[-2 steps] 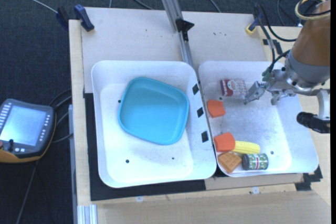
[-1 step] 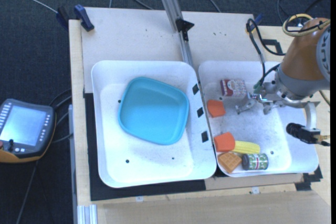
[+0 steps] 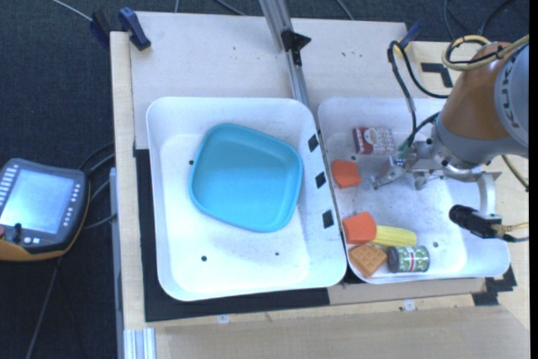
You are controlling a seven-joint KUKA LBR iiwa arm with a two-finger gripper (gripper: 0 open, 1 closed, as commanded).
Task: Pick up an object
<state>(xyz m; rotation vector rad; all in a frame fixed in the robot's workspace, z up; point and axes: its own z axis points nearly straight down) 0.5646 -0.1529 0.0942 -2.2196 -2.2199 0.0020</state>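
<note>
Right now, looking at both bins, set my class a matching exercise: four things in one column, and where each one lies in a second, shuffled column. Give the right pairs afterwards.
Things
1. blue plate
2. red and white carton
3. small can
4. yellow piece

Places
A. near the front edge of the right bin, lying on its side
B. in the left bin
C. toward the back of the right bin
D. just behind the can, beside an orange block

Pairs: 1-B, 2-C, 3-A, 4-D
</note>
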